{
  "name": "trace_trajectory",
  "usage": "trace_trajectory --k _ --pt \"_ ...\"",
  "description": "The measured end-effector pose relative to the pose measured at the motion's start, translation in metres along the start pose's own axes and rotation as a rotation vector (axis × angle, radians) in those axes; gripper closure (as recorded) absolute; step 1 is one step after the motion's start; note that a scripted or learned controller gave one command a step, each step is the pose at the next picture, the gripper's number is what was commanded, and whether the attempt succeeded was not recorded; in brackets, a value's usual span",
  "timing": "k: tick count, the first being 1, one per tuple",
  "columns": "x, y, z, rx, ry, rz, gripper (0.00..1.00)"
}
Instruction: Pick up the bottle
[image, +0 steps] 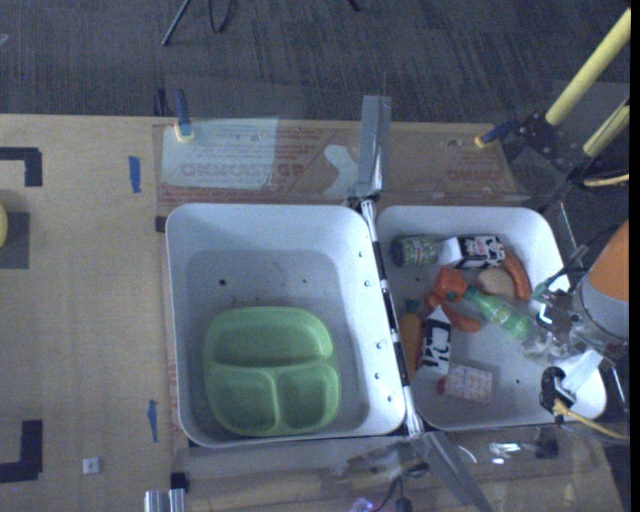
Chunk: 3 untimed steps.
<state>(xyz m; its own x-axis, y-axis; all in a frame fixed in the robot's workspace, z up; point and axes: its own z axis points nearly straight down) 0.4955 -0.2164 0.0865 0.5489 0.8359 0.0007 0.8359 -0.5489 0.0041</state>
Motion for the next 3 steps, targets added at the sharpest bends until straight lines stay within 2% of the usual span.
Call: trace_trajectory --k 1,2,3 --pt "0.033 0.038 0.0 0.0 -0.002 0.004 1.0" --pt "0.045 0.036 -0.001 0.006 0.014 -0.008 0.0" --pt "0.1 0.048 0.002 0.022 -0.008 0.187 0.0"
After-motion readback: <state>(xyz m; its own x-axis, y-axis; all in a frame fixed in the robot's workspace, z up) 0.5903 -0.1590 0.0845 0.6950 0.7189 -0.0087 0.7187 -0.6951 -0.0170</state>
